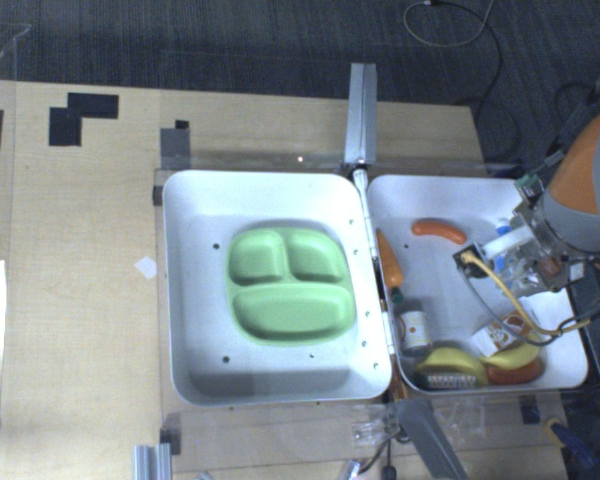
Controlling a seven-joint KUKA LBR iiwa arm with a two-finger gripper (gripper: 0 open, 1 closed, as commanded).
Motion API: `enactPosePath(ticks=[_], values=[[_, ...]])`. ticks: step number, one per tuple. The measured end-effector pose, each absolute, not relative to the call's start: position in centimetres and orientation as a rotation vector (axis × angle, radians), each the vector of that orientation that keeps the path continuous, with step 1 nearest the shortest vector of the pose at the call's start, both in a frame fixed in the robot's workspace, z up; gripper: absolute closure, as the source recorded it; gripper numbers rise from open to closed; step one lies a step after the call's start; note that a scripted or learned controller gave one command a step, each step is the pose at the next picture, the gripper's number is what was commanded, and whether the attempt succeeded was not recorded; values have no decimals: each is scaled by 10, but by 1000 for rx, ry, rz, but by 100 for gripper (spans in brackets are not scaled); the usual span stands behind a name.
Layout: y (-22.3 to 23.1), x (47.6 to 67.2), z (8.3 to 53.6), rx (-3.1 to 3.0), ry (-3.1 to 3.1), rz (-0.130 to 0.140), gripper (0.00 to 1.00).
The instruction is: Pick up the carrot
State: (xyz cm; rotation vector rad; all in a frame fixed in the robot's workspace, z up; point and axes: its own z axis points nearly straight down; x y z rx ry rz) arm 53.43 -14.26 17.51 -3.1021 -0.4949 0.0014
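The carrot [389, 260] lies in the right bin [570, 368], tight against its left wall, long and orange with its green end pointing to the near side. It is well to the left of the jaws [525, 268], and the jaws are not touching it. I cannot tell if the jaws are open or shut, because wires and small parts hide them.

Between the carrot and the jaws lies an orange sausage [439, 230]. Just below the carrot stands a small jar [413, 328]. Nearer the front wall, below the jaws, lie a yellow banana [452, 360] and a red and yellow fruit [515, 364].

The left bin [195, 368] holds a green tray [290, 281] with three parts.

Both bins sit on a pale wood table [70, 298] with some black marks. Behind the table is dark carpet [230, 28] with a thin cable [450, 23] lying on it.
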Motion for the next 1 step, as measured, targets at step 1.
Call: enactPosePath(ticks=[1], values=[[-157, 577, 96, -3055, -724, 6, 100]])
